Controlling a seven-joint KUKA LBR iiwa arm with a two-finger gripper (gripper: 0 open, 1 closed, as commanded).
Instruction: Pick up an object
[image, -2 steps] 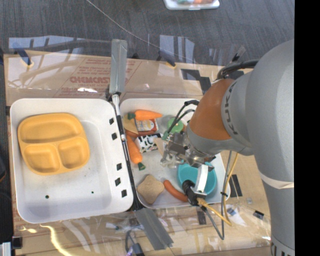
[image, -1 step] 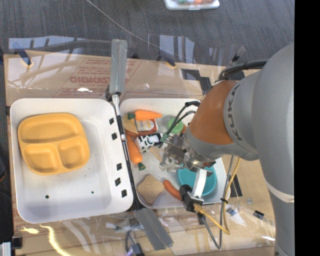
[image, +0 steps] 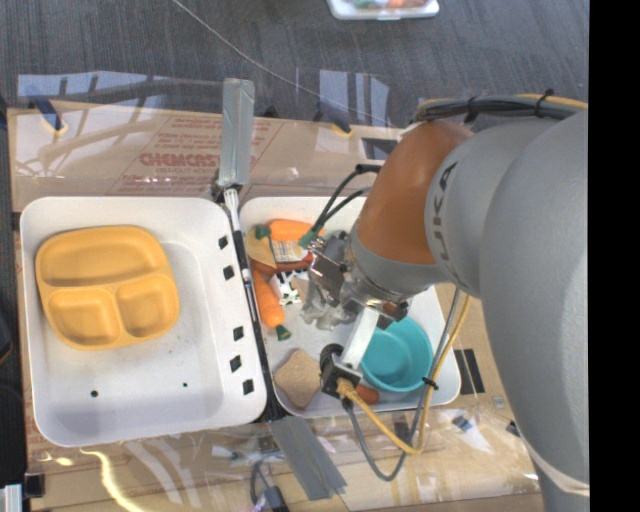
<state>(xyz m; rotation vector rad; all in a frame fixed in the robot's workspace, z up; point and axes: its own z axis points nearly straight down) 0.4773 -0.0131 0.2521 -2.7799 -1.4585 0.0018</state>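
The big grey arm swept in from the right and hung low over the right bin, its orange band sitting right above the wrist and blocking much of that bin's middle. The gripper was down among the clutter near the bin's left side, but the wrist hardware hid its working end, so I could not tell how it was set, and nothing could be seen caught in it. Just to its left lay a carrot, running lengthwise along the bin's left wall, with a small black-and-white piece between it and the gripper. Up top, another orange piece rested near the bin's far edge, a brown item close beside it. Toward the near edge sat a tan, rounded slab, and to its right a teal bowl, partly under the arm's cabling. Over in the left bin, well apart from the action, a yellow divided tray lay flat toward the upper left corner.
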